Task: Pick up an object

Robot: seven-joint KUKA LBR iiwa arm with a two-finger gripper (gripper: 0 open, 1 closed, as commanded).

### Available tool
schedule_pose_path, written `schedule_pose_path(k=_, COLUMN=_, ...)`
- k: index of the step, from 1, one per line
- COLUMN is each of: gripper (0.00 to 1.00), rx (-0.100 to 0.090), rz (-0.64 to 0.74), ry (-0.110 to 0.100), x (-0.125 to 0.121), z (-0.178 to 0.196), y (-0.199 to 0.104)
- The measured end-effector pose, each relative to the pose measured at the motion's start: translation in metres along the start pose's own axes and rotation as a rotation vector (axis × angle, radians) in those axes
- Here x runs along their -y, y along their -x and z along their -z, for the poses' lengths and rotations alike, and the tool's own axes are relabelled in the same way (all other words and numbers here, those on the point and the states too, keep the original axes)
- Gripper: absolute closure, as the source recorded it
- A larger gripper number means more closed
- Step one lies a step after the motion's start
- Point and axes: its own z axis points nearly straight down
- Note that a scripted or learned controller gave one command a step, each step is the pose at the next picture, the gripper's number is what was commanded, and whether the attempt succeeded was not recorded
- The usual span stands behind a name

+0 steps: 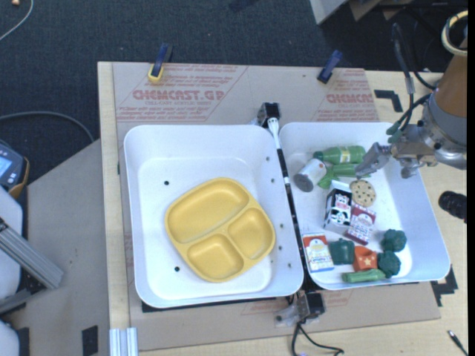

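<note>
My gripper [386,169] hangs over the upper right part of the right bin [423,213], open, with nothing between its fingers. Its left finger [369,162] is just right of a green bottle [340,155] lying on its side and above a round cookie [362,192]. Below these lie a grey cup [310,173], a black-and-white carton [338,210], a red-and-white pack [361,225], an orange-and-white carton [318,252], a dark green block [342,252], an orange piece [365,258], two green broccoli-like pieces [393,239] and a green pod [364,276].
The left bin [148,154] holds a yellow three-part plate [220,228]. A black divider strip [286,191] runs between the bins. Cables and the arm's body [445,117] stand at the right. Two clamps [158,64] hold the board at the back.
</note>
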Motion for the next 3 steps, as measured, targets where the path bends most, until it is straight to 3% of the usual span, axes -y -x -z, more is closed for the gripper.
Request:
schedule_pose_path(k=2, gripper=0.0, rx=-0.002, rz=-0.001, ry=-0.006, x=0.0, z=-0.123, y=0.01)
schedule_pose_path(k=3, gripper=0.0, rx=0.001, rz=0.0, ry=0.002, x=-0.001, z=-0.174, y=0.009)
